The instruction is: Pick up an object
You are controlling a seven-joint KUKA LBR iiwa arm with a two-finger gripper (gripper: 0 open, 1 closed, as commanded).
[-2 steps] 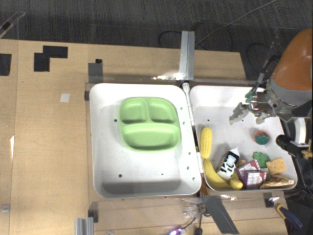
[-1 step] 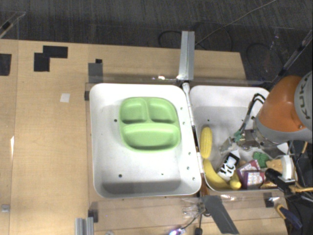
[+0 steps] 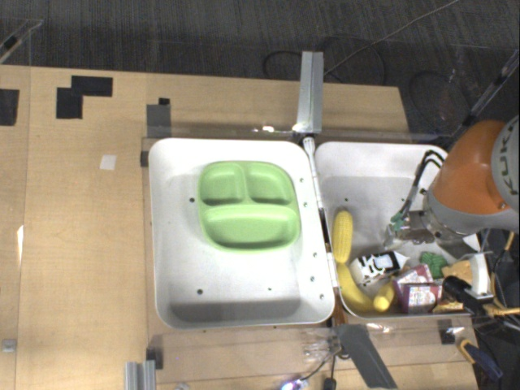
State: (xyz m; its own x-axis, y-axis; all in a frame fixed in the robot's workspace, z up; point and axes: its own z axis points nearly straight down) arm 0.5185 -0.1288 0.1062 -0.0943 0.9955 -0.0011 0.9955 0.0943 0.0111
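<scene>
The gripper (image 3: 404, 232), whose grasp cannot be told from above, is seen low in the right bin (image 3: 366, 169), just above a black-and-white object (image 3: 379, 264) lying between the banana (image 3: 354, 287), the corn cob (image 3: 343, 236) and a maroon carton (image 3: 416, 289).

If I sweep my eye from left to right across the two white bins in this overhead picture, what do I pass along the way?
Green divided plate in the left bin → corn cob at the left wall of the right bin → black-and-white packet → maroon carton → the robot's orange-banded arm.
</scene>
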